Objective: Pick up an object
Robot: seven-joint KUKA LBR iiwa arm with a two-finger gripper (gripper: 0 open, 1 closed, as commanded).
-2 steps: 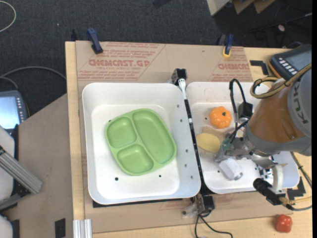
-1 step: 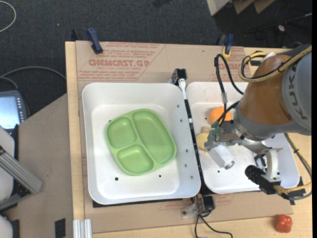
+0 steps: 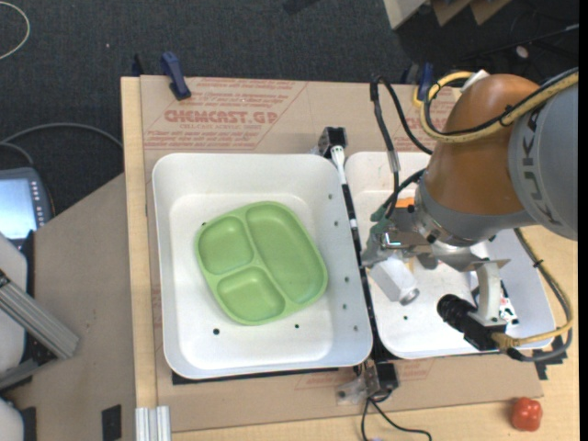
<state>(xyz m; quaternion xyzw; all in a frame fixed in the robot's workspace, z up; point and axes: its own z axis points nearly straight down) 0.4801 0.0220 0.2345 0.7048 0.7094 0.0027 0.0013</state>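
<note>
"CHEMCAST" in red on the board (image 3: 220,108) (smaller lines unreadable)

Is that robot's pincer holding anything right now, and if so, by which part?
It cannot be told: the arm covers the pincer. A small white cylinder lies in the right bin just below it.

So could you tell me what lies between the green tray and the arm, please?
In the camera view, the bare white floor of the left bin and the two bins' adjoining rims lie between the green tray and the arm.
</note>
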